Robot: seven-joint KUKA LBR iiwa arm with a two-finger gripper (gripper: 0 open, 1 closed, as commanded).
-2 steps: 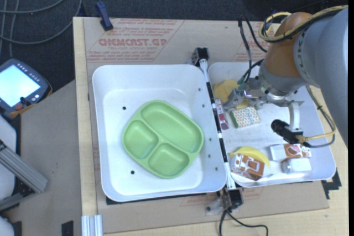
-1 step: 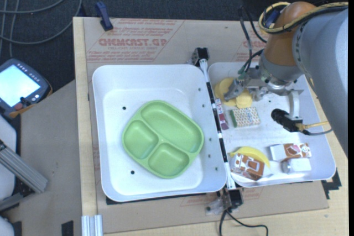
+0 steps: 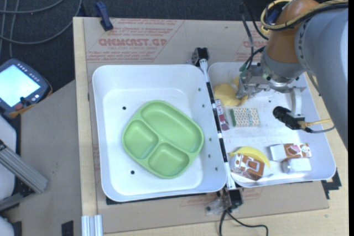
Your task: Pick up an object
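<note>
My claw (image 3: pixel 245 87) hangs low over the far left corner of the right bin (image 3: pixel 326 158), right at a yellow object (image 3: pixel 227 93); I cannot tell how wide it stands or whether it grips anything. A green divided plate (image 3: pixel 162 138) lies in the left bin (image 3: pixel 105 119) on the desk (image 3: pixel 88 47).

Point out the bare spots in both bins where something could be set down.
Left bin: a bare white band rings the green divided plate, widest along the far wall. Right bin: crowded; one small bare patch lies between the green patterned packet and the small cartons.
</note>
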